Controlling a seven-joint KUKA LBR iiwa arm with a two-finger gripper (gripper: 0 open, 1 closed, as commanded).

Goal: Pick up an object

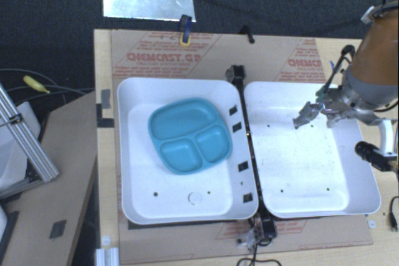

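Observation:
A light blue divided plate with three compartments lies flat in the middle of the left bin. My gripper hangs over the upper middle of the right bin, well to the right of the plate and apart from it. Its two grey fingers stand spread, and nothing is between them. The grey arm with its orange band comes in from the right edge.
A faint small round shape sits near the left bin's front wall. A black divider strip with clips runs between the bins. An aluminium frame stands off the bench at the left. A black part of the arm overhangs the right bin's right rim.

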